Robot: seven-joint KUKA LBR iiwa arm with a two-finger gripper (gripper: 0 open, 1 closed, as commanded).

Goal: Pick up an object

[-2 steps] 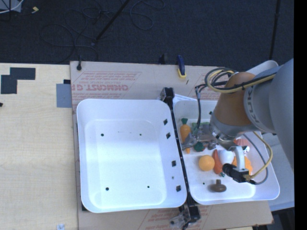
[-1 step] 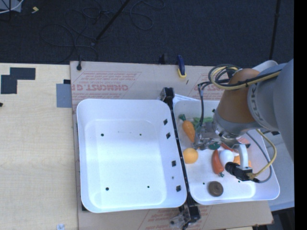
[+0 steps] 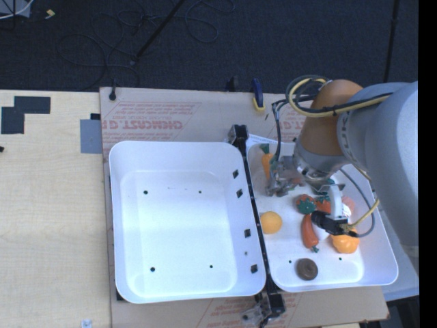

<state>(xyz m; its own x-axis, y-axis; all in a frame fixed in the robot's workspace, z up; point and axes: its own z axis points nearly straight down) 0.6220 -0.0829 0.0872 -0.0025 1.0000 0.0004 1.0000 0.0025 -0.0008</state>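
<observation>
My gripper point(image 3: 277, 184) hangs low over the upper left part of the right bin point(image 3: 382, 268). A small orange piece point(image 3: 267, 164) lies just above it by the bin's left wall. A yellow-orange ball point(image 3: 271, 222) sits below the gripper, apart from it. To the right lie a red and teal cluster point(image 3: 305, 203), a red-orange sausage shape point(image 3: 309, 231) and an orange object point(image 3: 345, 244). A brown disc point(image 3: 307, 270) rests near the front wall. I see nothing held in the gripper.
The left bin point(image 3: 123, 183) stands beside the right one, parted from it by a black divider with clips point(image 3: 249, 203). The grey arm with its orange band point(image 3: 331, 111) covers the right bin's far right corner.
</observation>
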